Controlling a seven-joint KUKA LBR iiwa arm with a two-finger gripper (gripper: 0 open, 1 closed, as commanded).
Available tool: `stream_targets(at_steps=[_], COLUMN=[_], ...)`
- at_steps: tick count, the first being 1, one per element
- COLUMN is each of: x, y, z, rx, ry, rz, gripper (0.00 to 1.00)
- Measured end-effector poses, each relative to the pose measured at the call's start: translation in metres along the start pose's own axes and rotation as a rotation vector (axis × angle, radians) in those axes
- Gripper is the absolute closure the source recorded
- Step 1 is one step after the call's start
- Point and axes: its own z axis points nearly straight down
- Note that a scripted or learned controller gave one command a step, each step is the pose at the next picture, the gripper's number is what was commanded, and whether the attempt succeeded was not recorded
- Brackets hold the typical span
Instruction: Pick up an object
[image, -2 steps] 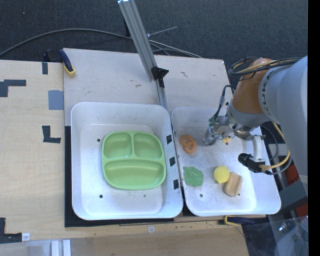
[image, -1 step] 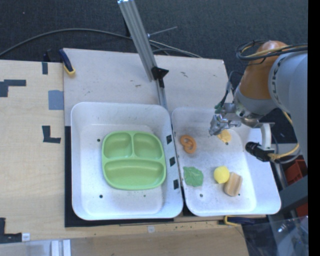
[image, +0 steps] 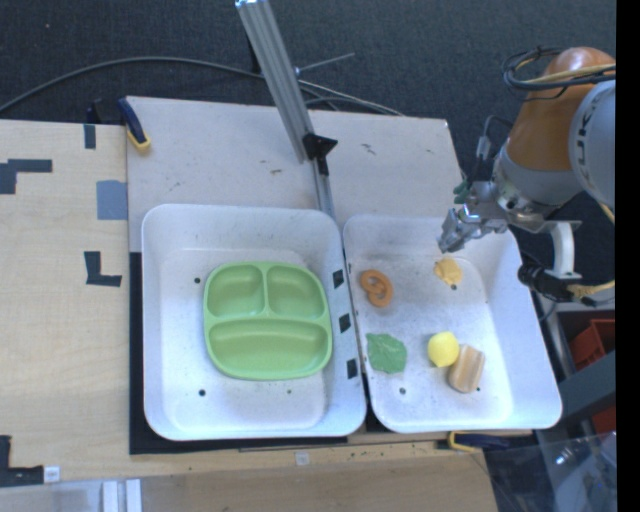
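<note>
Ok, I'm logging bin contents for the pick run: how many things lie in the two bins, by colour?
Green: 2, the tray and the leaf
Yellow: 2, the ball and the small piece
Orange-brown: 1, the pretzel
Tan: 1, the block
Total: 6

A robotics lab: a grey industrial arm with an orange band reaches over two white bins set on a plywood surface patched with tape, a metal camera pole rising from its far edge and loose cables trailing across dark carpet behind.
</note>
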Motion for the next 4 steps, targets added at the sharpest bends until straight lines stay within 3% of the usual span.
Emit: stream_targets(at_steps=[1, 4], x=[0.000, 0.146], y=[0.001, 0.009], z=[-0.050, -0.045], rx=[0.000, 0.006], ry=[0.001, 0.003], rz=[-0.001, -0.005], gripper=[1.00, 1.00])
